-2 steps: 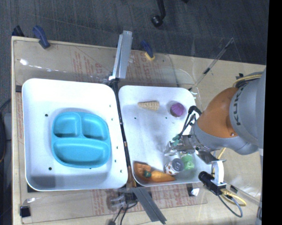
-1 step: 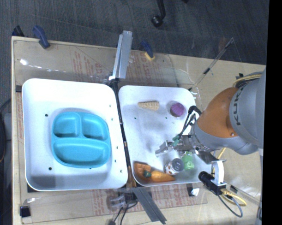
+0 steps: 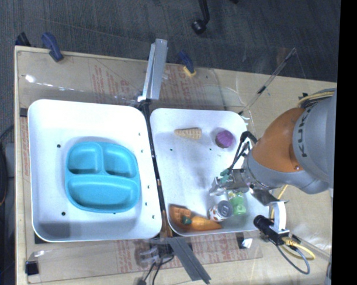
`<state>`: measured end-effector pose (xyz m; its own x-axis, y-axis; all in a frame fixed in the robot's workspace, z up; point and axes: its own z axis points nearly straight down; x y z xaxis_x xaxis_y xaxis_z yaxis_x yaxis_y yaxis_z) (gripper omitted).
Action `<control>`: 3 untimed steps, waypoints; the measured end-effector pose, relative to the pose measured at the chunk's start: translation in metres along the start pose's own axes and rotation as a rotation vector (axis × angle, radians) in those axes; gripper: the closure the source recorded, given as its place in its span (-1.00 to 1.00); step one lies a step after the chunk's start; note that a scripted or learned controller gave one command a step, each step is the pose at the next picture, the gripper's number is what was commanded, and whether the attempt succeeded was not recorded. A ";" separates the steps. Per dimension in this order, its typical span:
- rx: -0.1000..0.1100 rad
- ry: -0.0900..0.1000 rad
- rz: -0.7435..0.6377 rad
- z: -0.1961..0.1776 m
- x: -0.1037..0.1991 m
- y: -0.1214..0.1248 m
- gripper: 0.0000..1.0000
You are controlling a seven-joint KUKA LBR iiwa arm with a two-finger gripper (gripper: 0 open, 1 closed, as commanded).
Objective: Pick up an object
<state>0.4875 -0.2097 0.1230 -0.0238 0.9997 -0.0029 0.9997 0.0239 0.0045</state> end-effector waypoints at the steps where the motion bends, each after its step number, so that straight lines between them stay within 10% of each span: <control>1: 0.000 0.000 -0.001 0.000 0.000 0.000 -1.00; 2: 0.004 0.003 0.018 -0.052 -0.002 -0.010 -1.00; 3: 0.005 0.003 0.013 0.024 0.001 -0.010 -1.00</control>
<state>0.4779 -0.2091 0.0994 -0.0107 0.9999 0.0005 0.9999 0.0107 -0.0009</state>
